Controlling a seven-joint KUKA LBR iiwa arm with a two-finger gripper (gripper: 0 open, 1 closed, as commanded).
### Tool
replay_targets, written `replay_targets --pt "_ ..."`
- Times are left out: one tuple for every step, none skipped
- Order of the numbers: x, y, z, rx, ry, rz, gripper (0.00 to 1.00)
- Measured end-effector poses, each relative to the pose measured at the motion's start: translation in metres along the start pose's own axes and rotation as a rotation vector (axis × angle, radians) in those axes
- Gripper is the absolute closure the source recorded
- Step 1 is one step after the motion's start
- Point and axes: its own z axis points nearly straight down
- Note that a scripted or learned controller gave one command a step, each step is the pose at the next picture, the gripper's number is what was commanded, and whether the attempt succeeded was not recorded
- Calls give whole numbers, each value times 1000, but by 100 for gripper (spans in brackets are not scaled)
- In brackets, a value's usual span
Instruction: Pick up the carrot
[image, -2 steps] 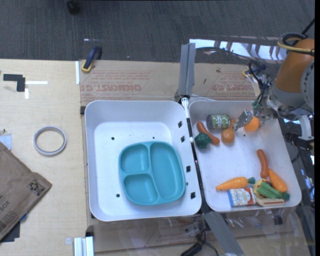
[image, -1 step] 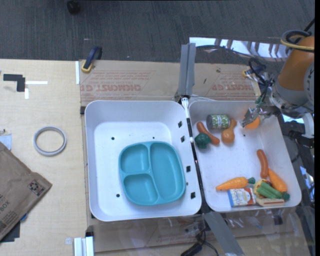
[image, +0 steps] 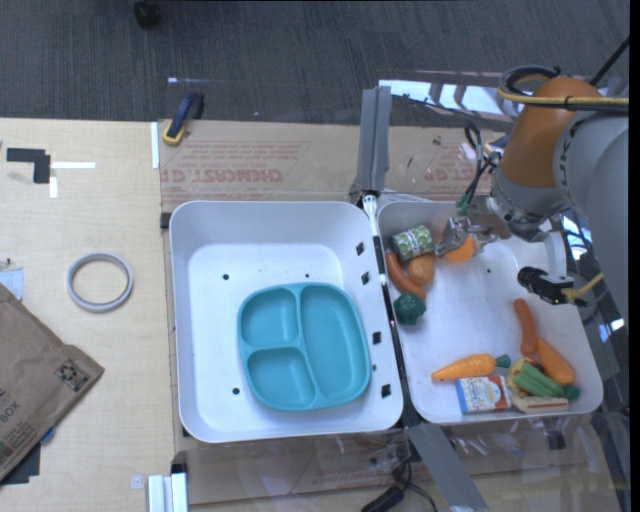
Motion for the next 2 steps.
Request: replay_targets --pt "65 3 -56 2 0 28 100" --pt "164 10 -154 2 0 48 100"
